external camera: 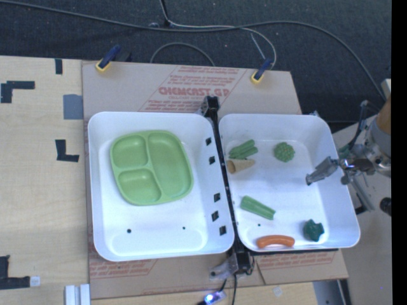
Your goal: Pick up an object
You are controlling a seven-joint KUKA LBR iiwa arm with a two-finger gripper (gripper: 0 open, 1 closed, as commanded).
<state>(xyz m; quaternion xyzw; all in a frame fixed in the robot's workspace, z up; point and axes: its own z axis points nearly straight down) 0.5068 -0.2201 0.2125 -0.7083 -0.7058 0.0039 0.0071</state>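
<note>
Two glossy white bins point(102, 189), ridged green tray point(151, 168), knobbly broccoli point(283, 151), gripper point(325, 169) spread undeterminable

The gripper point(323, 171) hangs over the right bin's point(331, 138) right rim. To its left in that bin lie a broccoli floret point(284, 152), then a bean pod point(242, 149) with a cone point(240, 165) just before it. Nearer the front lie a stalk point(257, 207), a sausage point(276, 241) and a leafy lump point(313, 230). Farther left, the left bin point(102, 221) holds a divided plate point(151, 166).

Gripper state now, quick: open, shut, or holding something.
Gripper: over the right bin's right edge; open or shut cannot be told.
</note>
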